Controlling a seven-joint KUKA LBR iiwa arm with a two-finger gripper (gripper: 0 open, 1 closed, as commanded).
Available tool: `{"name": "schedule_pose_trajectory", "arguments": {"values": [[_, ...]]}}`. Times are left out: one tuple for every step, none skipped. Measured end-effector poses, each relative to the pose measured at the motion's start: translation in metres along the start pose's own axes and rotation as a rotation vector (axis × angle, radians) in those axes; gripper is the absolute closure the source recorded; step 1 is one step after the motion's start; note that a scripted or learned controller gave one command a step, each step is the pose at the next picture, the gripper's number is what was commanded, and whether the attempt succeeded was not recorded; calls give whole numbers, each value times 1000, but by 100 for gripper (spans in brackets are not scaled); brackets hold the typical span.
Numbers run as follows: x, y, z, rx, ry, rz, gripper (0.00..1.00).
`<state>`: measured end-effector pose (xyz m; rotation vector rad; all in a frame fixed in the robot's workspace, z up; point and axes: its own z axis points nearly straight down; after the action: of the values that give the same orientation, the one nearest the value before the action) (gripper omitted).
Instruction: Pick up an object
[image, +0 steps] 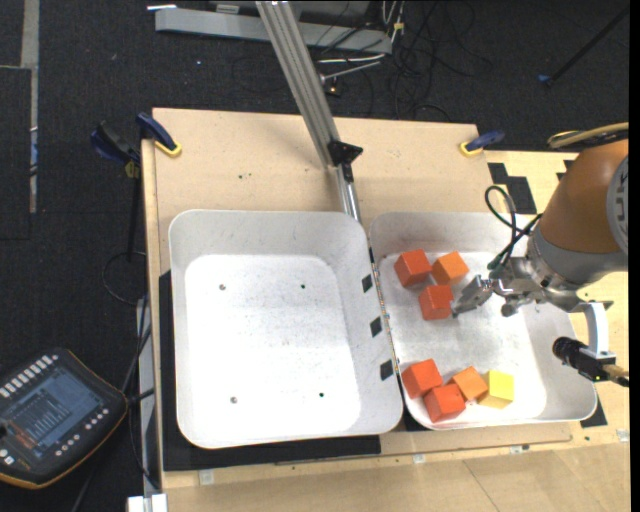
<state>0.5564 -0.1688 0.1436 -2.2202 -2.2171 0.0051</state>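
The right bin (525, 345) holds several blocks. At its back lie a red-orange block (411, 268), an orange block (450, 266) and a red block (436, 302). Near the front edge lie two more red blocks (421, 376) (444, 401), a small orange block (470, 383) and a yellow block (499, 387). My gripper (470, 298) is low inside the right bin, its tip just right of the red block at the back, close to it or touching it. Nothing is lifted off the bin floor.
The left bin (265, 320) lies beside the right one, sharing a middle rim with dark clips. A slanted metal pole (312, 95) ends above that rim. Clamps (160, 135) (482, 142) hold the board's back corners. A teach pendant (50, 415) lies at the lower left.
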Motion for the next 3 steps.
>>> {"name": "schedule_pose_trajectory", "arguments": {"values": [[0, 0, 51, -4, -1, -1, 0], [0, 1, 38, -7, -1, -1, 100], [-1, -4, -6, -9, -2, 0, 100]]}}
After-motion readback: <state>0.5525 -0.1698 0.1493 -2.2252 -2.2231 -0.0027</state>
